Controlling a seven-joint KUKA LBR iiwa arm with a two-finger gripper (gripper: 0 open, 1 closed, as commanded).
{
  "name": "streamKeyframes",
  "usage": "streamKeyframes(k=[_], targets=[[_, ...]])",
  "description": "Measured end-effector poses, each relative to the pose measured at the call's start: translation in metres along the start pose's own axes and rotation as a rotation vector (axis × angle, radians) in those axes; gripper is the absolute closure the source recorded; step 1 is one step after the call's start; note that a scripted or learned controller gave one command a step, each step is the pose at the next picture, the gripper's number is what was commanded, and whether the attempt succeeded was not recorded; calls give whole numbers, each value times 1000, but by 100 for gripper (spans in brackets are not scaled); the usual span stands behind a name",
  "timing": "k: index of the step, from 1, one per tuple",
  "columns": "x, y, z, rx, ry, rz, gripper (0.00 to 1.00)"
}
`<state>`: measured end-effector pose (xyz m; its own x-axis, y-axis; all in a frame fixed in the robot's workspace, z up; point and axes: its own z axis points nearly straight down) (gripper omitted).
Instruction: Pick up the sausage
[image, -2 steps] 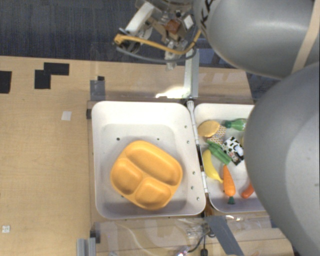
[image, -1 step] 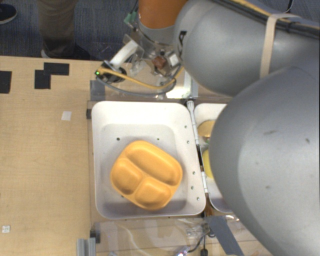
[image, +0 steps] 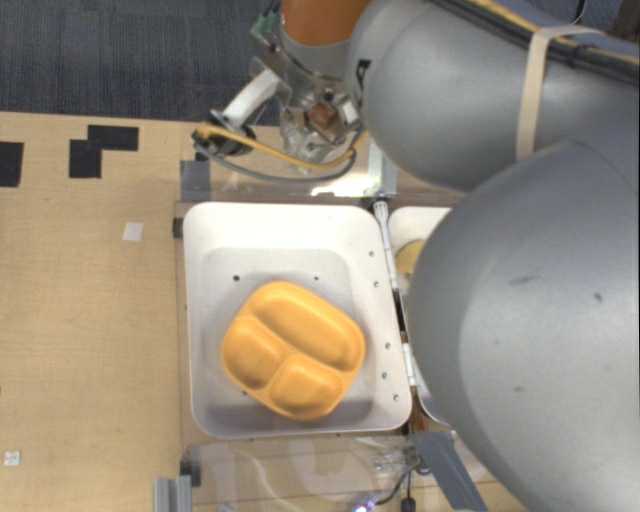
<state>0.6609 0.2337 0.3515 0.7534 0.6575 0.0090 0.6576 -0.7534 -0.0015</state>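
One gripper (image: 306, 138) beyond the yellow-tray bin (image: 192, 310)

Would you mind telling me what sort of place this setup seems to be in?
Probably a robotics lab or test bench, not a kitchen. A large grey robot arm reaches over a shallow white bin on a pale wooden bench printed with black marker shapes. The bin holds a yellow divided tray.
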Motion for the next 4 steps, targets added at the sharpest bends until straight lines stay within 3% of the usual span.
streamKeyframes(k=[1,2,3,4], targets=[[-69,59,-85,-3,-4,211,100],[-44,2,-85,-3,-4,324,100],[-44,3,-97,-3,0,324,100],[-101,-42,-62,-3,-5,330,100]])
